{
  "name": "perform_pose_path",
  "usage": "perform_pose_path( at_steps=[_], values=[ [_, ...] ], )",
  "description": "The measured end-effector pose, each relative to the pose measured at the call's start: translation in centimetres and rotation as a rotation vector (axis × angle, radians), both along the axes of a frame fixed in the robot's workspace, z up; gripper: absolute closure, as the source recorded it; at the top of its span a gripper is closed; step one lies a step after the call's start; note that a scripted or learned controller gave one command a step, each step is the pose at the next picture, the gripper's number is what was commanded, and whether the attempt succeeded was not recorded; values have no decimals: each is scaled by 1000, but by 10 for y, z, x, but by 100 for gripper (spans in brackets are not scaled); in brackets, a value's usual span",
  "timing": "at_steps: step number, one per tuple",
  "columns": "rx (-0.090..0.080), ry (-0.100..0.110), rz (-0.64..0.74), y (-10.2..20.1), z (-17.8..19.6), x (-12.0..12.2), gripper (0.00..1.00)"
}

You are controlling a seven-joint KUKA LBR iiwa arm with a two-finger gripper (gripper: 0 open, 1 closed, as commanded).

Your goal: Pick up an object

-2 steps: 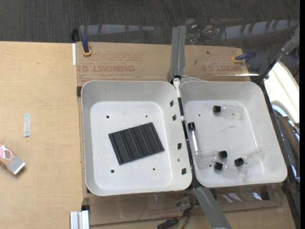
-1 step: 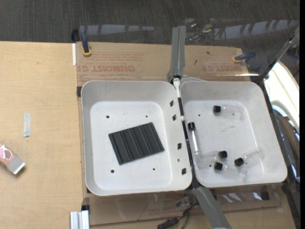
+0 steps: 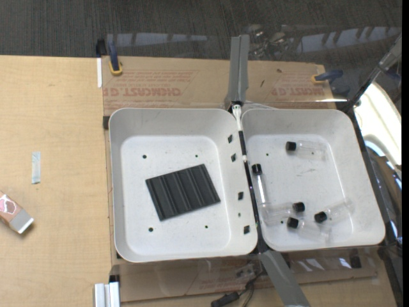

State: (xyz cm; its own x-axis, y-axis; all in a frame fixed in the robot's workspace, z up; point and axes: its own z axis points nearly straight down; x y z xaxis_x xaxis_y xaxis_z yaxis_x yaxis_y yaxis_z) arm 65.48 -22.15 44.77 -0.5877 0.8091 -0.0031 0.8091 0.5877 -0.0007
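While the left bin (image 3: pixel 128 171) holds just a black ribbed panel (image 3: pixel 183 191) lying flat and slightly skewed mid-floor, with loads of open white floor all around it, the right bin (image 3: pixel 358 171) is busier: clear tubes with black caps (image 3: pixel 298 208) bunch near its front edge, another one (image 3: pixel 291 147) up back. Can't tell the gripper's state.

The light wooden bench (image 3: pixel 51 107) carries two shallow white bins side by side, the left bin (image 3: pixel 172 123) and the right bin (image 3: pixel 307 117), touching along their inner edges. Under them lies a sheet of brown cardboard (image 3: pixel 166 85) with red print, held at its far edge by clamps (image 3: pixel 115 66). On the bare wood to the left lie a small grey strip (image 3: pixel 36 168) and, nearer, a pink-and-white packet (image 3: pixel 14 215).
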Motion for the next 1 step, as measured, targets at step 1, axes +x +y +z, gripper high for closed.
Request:
perform_pose_path(
  at_steps=[1],
  values=[
    [-2, -1, 3, 1, 8, 2, 100]
  ],
)
